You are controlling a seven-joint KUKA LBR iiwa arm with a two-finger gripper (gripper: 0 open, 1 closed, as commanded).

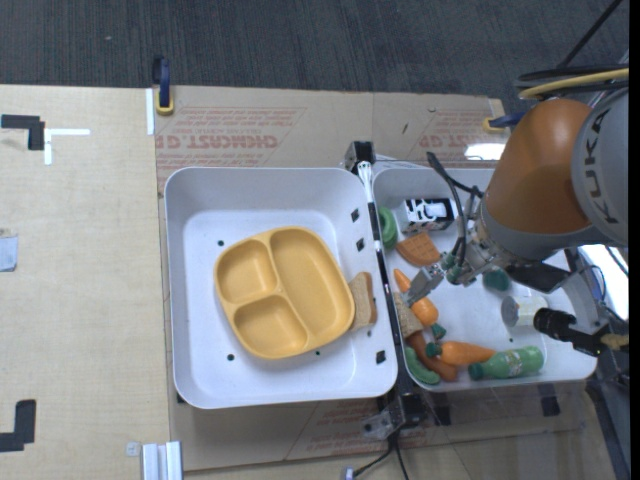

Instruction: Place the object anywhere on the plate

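Overhead, arm (545,173) bent, claw (432,280) among toy food (440,353).

arm (560,183) cut off at right edge and hiding right bin (520,373) far wall, toast (362,300) partly under plate (283,291)

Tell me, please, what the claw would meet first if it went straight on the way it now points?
Probably the small carrot just below the claw, which points down and left into the right bin. Depth is hard to judge; it might instead touch the bread slice beside it.
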